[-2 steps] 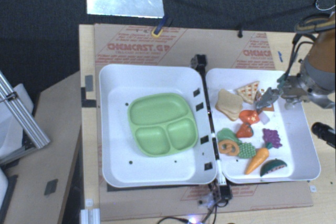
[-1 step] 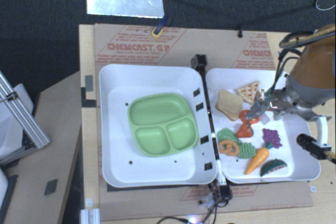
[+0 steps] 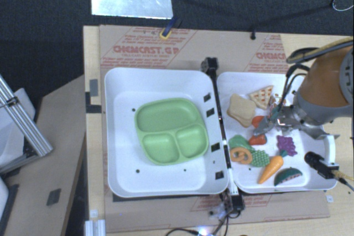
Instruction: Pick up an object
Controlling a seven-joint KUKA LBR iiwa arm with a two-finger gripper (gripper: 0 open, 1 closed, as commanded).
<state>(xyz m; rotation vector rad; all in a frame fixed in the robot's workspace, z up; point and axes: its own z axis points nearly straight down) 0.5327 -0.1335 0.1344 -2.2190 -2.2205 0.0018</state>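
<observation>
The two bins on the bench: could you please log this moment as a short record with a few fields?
left bin: green divided plate
right bin: toy foods, among them bread slice, waffle wedge, carrot, purple grapes, watermelon slice
arm: reaches in from the right
gripper: low over the right bin, near a red piece
grasp: cannot be judged from this view

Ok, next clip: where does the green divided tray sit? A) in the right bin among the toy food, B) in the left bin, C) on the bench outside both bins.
B: the green divided tray lies flat in the left bin, while the toy food such as the carrot is in the right bin.
</observation>
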